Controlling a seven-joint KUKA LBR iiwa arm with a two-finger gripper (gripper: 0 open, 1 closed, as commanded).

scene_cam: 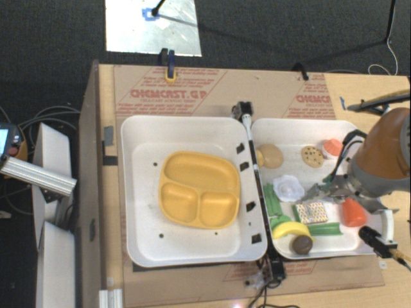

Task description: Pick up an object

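Note:
My gripper hangs low over the middle of the right bin, reaching in from the right under the orange-banded wrist. Just below it lies a small checkered white-and-brown block, with a green bar in front of that. A crumpled white cup sits just left of the gripper. An orange-red piece lies below the wrist. Nothing is visibly held.
The right bin also holds a tan round lump, a cookie, an orange-and-white piece, a green strip, a banana and a brown ball. A yellow divided plate lies in the left bin.

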